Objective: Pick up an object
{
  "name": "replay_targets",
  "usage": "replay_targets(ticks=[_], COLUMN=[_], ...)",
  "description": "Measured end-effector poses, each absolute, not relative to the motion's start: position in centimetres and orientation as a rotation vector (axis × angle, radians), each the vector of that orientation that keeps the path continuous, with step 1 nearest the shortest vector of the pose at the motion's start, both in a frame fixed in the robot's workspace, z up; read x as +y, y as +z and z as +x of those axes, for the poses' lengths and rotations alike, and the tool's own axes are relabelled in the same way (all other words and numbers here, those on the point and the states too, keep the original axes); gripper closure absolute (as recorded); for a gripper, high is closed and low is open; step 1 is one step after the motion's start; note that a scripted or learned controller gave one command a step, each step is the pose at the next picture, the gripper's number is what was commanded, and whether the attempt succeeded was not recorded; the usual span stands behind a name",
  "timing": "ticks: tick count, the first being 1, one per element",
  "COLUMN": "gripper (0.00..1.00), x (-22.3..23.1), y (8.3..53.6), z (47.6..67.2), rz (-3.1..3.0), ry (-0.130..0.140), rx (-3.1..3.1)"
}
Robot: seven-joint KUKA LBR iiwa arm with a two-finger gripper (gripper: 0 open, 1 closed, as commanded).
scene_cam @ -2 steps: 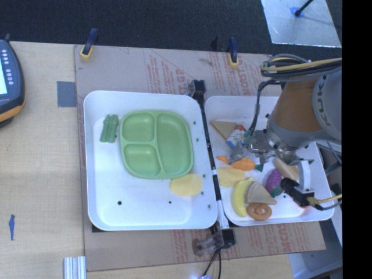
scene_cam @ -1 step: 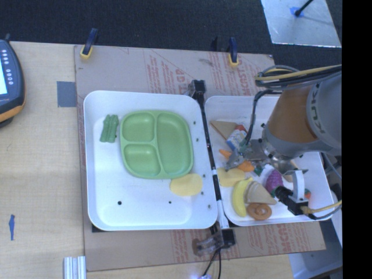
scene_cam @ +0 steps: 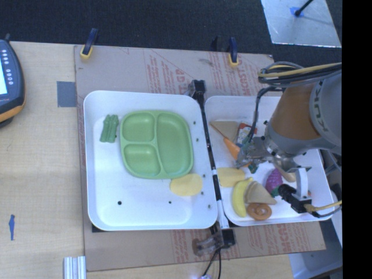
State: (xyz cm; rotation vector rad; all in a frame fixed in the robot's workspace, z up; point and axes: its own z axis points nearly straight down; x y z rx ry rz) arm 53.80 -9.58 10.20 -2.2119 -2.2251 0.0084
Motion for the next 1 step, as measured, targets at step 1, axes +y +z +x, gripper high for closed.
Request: replay_targets(ticks=[1], gripper=[1.0], x=[-4.9], y=[21.39], z=[55.42], rz=[-2.215], ry=[-0.011], rx=[-2.235])
